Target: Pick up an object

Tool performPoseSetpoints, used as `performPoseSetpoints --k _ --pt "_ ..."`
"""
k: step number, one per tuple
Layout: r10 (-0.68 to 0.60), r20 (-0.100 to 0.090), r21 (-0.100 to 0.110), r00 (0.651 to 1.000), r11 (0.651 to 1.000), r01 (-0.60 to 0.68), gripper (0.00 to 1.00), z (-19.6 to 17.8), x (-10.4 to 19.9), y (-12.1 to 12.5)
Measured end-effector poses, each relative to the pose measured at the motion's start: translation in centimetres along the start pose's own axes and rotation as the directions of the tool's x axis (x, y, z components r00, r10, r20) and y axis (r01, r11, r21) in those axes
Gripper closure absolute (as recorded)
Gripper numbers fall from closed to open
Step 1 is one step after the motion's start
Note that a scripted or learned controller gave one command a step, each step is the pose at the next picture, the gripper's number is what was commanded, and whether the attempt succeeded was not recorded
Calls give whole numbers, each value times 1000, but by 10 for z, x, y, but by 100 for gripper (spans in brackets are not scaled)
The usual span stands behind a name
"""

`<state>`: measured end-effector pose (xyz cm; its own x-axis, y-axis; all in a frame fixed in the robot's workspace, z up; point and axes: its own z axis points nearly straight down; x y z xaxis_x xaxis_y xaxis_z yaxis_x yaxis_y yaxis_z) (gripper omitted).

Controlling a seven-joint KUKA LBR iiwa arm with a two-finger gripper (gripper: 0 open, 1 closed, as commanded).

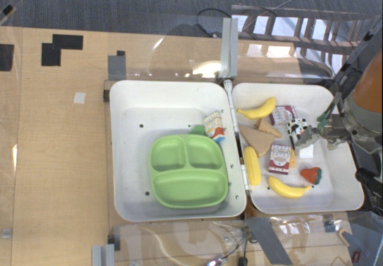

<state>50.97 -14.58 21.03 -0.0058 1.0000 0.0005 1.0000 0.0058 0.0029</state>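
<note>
The claw hangs low over the middle of the right bin, at the end of the arm reaching in from the right; whether it is released or clenched, I cannot tell. Just left of it lie a small red-and-white box, a tan wedge and a far banana; nearer are a strawberry and a second banana. The box looks the easiest pick: centre over it, come straight down, and close across its narrow sides, clear of the corn cob. The left bin holds a green tray.
</note>
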Motion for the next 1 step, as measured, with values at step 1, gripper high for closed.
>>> performPoseSetpoints --k 1 --pt "74 0 -5 997 997 -74 0 118 34 1"
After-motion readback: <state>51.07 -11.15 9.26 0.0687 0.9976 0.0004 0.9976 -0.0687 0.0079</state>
